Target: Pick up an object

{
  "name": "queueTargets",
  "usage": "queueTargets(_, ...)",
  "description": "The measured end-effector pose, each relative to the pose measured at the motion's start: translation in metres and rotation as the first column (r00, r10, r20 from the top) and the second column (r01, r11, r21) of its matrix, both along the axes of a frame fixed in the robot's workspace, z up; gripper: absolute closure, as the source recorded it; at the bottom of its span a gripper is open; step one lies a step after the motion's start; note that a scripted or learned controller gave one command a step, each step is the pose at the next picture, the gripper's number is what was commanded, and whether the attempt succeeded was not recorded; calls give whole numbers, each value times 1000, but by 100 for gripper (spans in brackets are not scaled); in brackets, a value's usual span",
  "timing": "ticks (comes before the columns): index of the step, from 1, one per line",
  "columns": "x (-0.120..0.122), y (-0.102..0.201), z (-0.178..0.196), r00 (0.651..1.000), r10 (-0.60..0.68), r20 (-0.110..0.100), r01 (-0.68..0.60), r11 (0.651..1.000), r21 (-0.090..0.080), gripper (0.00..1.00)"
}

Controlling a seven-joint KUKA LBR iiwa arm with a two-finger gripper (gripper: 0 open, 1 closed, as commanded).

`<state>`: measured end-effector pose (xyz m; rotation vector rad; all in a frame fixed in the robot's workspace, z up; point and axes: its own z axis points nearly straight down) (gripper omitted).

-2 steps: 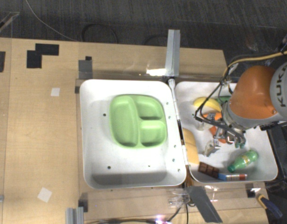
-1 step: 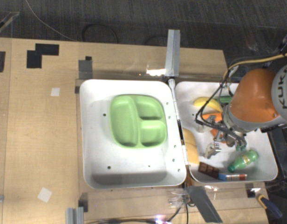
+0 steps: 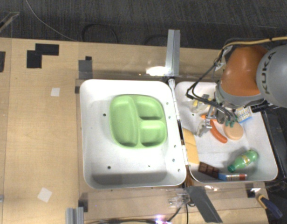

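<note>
- Camera view shows the arm (image 3: pixel 255 73) reaching in from the right, with its end effector (image 3: pixel 217 119) low over the upper middle of the right bin (image 3: pixel 269 169).
- Whether the end effector is apart or together I cannot tell; cables and the wrist clutter that spot, and nothing can be made out between the tips.
- Nearest candidate: an orange sausage (image 3: pixel 217 133), lying just below the end effector, its long axis slanting from upper left to lower right.
- A tan disc (image 3: pixel 235 132) lies touching or just beside the sausage's right end, directly below the wrist.
- My judgement: the coming move turns on a short drop onto the sausage, with the tips closing across its slanted axis, not along it.
- Further toward the bin's near edge lie a green bottle (image 3: pixel 243 160), tilted with its cap to the upper right, a brown bar (image 3: pixel 208 170) and a small red-and-blue tube (image 3: pixel 235 176); all are well apart from the end effector.
- A yellow slab (image 3: pixel 191 147) leans along the right bin's left wall.
- The left bin (image 3: pixel 94 167) holds a green tray (image 3: pixel 136 120) with three compartments, none with anything in it.
- Both bins sit side by side on the desk (image 3: pixel 36 143).
</note>
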<state>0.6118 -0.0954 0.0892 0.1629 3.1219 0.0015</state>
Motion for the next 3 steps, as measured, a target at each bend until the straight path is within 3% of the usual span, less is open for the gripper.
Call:
queueTargets(1, -51, -25, 1, 997, -74, 0, 74, 997, 0, 0)
queueTargets(2, -55, -16, 1, 995, -100, 3, 100, 995, -2, 0)
queueTargets(3, -50, -16, 16, 995, -94, 19, 94, 996, -3, 100)
